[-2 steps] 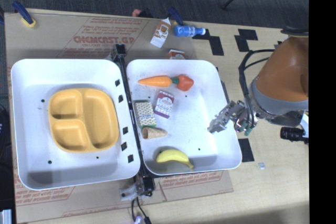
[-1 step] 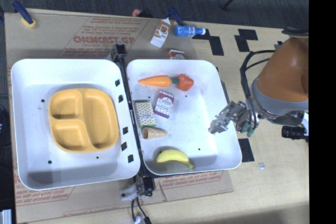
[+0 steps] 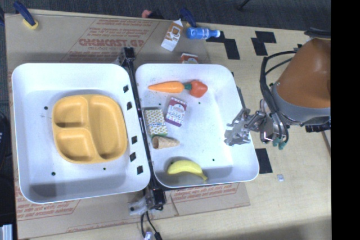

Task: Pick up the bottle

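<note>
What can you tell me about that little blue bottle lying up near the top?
The bottle is small, blue, seemingly plastic, with a paler neck end pointing right. It lies on its side on the cardboard bench top, beyond the right bin, outside both bins. A blue clamp sits by its left end; whether they touch is unclear.

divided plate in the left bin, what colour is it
Yellow: the three-compartment plastic plate shows best in the camera view.

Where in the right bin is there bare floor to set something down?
In the right bin, the right half is bare, bordered by the carrot and strawberry above, the small carton to the left and the banana below; the gripper hangs at its right edge. The left strip, along the wafer and cone, is crowded.
</note>
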Controlling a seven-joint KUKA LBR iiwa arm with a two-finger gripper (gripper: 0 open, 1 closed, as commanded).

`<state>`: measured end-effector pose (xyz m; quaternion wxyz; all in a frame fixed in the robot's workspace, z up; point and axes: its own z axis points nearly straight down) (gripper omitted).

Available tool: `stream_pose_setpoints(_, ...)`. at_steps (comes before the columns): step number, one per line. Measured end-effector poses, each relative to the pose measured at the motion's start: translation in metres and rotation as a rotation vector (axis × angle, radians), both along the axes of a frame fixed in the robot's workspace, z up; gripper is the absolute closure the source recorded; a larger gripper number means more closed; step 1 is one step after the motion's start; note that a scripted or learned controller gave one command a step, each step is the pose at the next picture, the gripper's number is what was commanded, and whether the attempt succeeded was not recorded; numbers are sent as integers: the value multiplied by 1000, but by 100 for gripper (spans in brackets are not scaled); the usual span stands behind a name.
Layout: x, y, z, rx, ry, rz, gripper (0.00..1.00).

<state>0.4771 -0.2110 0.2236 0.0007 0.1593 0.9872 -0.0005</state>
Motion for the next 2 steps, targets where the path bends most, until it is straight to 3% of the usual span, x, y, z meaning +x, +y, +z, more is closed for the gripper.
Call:
stream_pose_setpoints(1, 2, 0, 1, 0, 0, 313, 100)
stream_pose_setpoints(2, 0, 0, 56, -1, 0, 809, 100)
